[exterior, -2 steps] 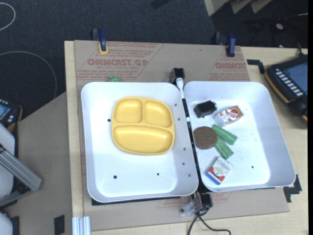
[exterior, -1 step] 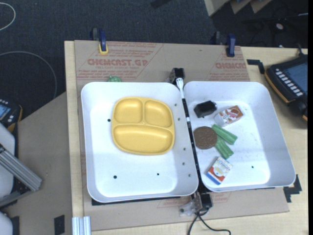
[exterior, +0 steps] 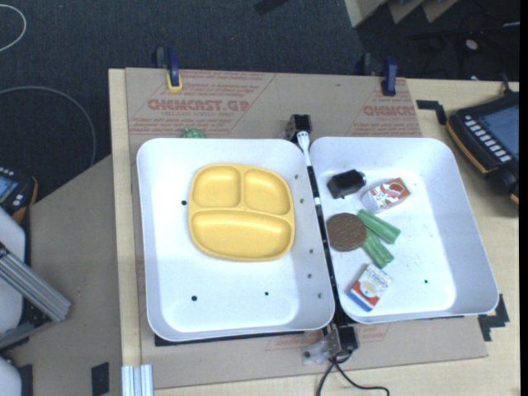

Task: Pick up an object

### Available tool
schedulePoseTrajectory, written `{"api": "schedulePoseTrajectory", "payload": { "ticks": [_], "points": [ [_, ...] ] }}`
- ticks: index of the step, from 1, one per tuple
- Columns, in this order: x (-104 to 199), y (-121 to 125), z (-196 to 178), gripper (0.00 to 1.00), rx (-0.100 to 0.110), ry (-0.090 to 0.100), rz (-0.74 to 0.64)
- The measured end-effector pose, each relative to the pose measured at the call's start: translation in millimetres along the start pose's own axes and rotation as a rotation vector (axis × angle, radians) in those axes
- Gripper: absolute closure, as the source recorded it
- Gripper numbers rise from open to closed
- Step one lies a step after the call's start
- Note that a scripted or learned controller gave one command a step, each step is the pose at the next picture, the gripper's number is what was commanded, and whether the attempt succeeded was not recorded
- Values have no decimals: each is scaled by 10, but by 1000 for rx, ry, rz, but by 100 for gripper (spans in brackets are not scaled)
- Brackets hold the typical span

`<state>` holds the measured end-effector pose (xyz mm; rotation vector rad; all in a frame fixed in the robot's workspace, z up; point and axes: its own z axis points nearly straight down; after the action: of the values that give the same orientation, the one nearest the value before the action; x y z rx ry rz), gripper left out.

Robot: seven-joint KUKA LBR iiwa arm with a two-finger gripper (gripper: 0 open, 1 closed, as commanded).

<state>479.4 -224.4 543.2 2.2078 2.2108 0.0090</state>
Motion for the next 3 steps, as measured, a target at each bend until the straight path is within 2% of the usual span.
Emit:
{"api": "schedulePoseTrajectory", "payload": {
  "ticks": [1, 2, 3],
  "points": [
    [23, -28, 1279, 100, 27, 13, 3],
    [386, 224, 1772, 100, 21, 11, -4],
    [308, 29, 29, 100, -5, -1, 1]
  ]
}}
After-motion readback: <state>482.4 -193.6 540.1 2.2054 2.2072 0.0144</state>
